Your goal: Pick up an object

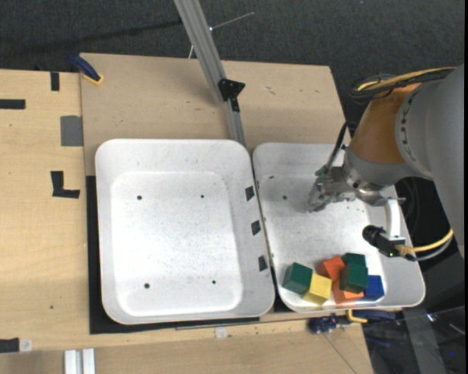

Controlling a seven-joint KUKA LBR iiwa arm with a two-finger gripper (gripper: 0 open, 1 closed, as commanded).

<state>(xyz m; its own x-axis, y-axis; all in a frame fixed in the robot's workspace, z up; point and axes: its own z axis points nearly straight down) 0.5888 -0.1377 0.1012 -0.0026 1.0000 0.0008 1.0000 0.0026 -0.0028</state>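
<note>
claw (318,199) over bare floor of right bin (296,224), grip state unreadable; steer it toward the near-corner blocks, green cube (298,277) being outermost.

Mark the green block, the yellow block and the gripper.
green block (298,277), camera view, its top face.
yellow block (320,287), camera view, its top face.
gripper (318,201), camera view, between its fingertips.

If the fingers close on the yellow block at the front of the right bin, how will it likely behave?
The yellow block looks like a small rigid cube with flat faces, so it should probably sit rather than roll. It seems light and may slide on the smooth right bin. It touches the green block, so a push would likely shift that too.
</note>
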